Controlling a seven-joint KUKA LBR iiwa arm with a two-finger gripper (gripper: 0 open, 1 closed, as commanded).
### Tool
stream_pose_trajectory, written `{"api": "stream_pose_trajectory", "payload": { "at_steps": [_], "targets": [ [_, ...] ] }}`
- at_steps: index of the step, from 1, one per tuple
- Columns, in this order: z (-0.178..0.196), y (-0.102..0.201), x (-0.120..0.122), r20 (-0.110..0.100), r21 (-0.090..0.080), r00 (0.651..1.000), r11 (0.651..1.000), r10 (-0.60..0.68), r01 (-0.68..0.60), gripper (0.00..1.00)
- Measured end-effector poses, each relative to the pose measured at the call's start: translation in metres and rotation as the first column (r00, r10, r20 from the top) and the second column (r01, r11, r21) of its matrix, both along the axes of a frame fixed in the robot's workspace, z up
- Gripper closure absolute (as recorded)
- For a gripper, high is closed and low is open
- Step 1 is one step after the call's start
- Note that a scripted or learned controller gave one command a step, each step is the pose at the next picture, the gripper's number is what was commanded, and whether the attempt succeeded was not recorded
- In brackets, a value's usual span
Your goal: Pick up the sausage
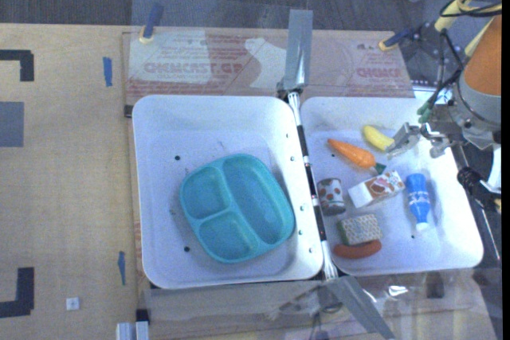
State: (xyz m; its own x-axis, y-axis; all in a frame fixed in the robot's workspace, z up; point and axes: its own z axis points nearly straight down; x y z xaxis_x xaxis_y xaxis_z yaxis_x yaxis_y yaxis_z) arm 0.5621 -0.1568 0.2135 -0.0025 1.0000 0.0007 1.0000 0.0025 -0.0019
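The sausage (pixel 357 249) is a short red-brown link lying flat near the front edge of the right bin (pixel 466 247), just below a speckled green block (pixel 360 228). My gripper (pixel 417 144) hovers over the back right part of that bin, beside the yellow banana (pixel 377 138) and above the blue bottle (pixel 417 201). Its fingers (pixel 401 141) stand apart, open, with nothing between them. The sausage is well in front of the gripper and to its left.
Around the sausage the right bin also holds an orange carrot (pixel 352 153), a small brown can (pixel 331 194) and a white and red carton (pixel 378 189). The left bin (pixel 159 119) bears a teal divided plate (pixel 236 207). Cables and a storage box lie at the back right.
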Motion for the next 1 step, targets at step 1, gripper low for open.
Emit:
{"api": "stream_pose_trajectory", "payload": {
  "at_steps": [1],
  "targets": [
    [0.0103,-0.0009,0.0009,0.003,-0.001,1.000,1.000,-0.001,0.001,1.00]
  ]
}}
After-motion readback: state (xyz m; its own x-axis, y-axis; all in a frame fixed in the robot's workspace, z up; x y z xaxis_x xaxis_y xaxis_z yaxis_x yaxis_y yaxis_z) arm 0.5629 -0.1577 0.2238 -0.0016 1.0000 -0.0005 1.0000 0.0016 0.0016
